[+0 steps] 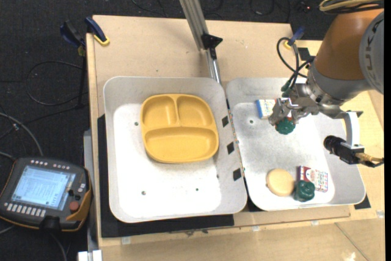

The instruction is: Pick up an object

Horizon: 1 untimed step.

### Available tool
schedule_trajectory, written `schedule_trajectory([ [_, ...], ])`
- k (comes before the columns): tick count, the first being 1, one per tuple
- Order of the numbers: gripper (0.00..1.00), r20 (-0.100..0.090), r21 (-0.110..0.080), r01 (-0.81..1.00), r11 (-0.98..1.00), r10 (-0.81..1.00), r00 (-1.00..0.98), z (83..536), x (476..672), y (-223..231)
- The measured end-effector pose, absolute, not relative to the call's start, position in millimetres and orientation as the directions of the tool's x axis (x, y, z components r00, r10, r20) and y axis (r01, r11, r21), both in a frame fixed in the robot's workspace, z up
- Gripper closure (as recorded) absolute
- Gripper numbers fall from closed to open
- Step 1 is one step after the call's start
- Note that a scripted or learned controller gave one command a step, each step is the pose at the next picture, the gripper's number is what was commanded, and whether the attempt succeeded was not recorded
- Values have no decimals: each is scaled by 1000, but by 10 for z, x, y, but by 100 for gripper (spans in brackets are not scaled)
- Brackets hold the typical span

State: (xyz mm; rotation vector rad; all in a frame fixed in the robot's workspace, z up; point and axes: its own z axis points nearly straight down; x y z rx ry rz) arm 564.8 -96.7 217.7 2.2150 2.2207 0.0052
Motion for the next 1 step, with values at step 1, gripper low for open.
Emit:
schedule_trajectory([
  [1, 100, 1, 2, 1000, 8, 1000, -8, 2277, 5717, -443],
])
